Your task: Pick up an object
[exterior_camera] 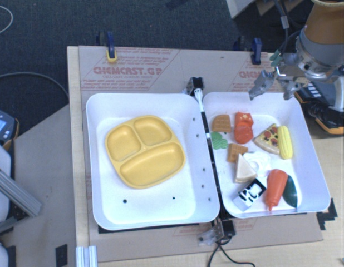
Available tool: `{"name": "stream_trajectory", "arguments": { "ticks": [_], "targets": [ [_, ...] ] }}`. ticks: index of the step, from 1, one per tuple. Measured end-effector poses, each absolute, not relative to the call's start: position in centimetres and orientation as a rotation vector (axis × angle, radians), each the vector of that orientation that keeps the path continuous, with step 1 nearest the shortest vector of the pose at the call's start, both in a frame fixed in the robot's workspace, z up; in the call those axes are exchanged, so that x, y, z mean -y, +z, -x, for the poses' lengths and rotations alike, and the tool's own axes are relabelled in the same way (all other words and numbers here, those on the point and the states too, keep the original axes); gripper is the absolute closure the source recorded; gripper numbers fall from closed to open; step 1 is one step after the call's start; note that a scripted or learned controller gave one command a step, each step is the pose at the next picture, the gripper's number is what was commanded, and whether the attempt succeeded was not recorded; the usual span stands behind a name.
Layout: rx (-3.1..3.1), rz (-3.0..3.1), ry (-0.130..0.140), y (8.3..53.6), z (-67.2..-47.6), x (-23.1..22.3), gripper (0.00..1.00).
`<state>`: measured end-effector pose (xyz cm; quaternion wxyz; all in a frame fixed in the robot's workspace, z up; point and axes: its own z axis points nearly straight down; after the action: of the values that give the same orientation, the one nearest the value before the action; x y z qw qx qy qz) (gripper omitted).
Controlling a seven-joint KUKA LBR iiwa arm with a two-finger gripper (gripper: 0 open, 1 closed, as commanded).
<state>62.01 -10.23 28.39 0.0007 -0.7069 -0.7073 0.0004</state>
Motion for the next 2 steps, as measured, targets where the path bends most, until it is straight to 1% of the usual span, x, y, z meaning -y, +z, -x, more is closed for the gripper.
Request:
{"name": "stream_trajectory", "arguments": {
  "ticks": [1,2],
  "targets": [
    [2.209,2.217,0.014,15.68,-59.23,11.89,0.0],
    [2.22,2.223,0.0,16.47,-59.64,11.86,0.0]
  ]
}}
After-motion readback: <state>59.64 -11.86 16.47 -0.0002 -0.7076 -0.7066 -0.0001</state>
